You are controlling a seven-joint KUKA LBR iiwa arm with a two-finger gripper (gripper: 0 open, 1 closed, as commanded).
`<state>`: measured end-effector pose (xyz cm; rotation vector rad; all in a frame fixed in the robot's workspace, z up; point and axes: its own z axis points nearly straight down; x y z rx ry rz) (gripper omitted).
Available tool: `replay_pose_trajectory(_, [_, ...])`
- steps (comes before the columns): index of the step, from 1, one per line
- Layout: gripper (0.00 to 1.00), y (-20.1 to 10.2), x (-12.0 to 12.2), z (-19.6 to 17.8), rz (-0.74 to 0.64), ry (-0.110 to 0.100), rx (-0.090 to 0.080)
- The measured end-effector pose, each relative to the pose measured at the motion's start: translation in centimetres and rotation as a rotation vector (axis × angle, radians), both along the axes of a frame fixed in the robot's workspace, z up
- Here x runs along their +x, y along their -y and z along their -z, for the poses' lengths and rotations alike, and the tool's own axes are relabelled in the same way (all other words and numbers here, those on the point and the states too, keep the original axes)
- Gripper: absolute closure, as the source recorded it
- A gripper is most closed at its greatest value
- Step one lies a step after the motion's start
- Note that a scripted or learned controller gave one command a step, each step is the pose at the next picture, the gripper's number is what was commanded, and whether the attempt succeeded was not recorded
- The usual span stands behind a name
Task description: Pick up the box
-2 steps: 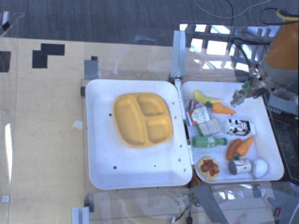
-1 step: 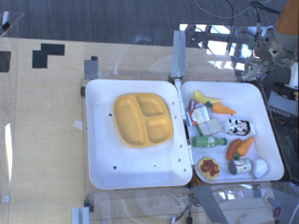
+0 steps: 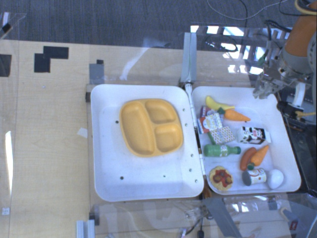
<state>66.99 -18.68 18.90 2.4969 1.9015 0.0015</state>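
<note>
Sitting flat in the right bin (image 3: 285, 133), toward its right-centre, is the box (image 3: 253, 134): a small white carton with black cow-patch markings, not touched by the gripper. Just below it an orange carrot (image 3: 259, 155) is seen lying tilted, with a second orange piece (image 3: 247, 158) against its left side. To the box's left a checkered packet (image 3: 223, 134) and a red-and-white packet (image 3: 212, 121) are laid close together, and a green bottle (image 3: 221, 150) is lying on its side beneath them. Above, a banana (image 3: 217, 103) and another carrot (image 3: 236, 115) are placed near the bin's top. Along the bin's lower edge a small pizza-like disc (image 3: 221, 178), a white can with a red-and-green label (image 3: 254, 176) and a white egg-shaped item (image 3: 275, 178) are lined up.

The left bin (image 3: 111, 182) is occupied by a yellow three-compartment tray (image 3: 151, 126), set in its upper middle.

The gripper (image 3: 262, 90) is seen at the upper right of the frame, over the top right corner of the right bin, well apart from the box. Whether the claw is apart or together cannot be told; it is blurred against the clutter behind it. Nothing is seen held.
</note>
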Motion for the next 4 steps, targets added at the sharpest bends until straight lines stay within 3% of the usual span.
replay_pose_trajectory(1, [0.0,0.0,0.0,0.0,-0.001,0.001,0.0])
replay_pose_trajectory(2, [0.0,-6.6,-4.3,7.0,0.1,0.0,0.001])
replay_pose_trajectory(3, [0.0,-7.8,-6.2,8.3,0.116,0.048,-0.023])
replay_pose_trajectory(4, [0.0,-9.2,-13.7,10.0,0.285,0.01,0.004])
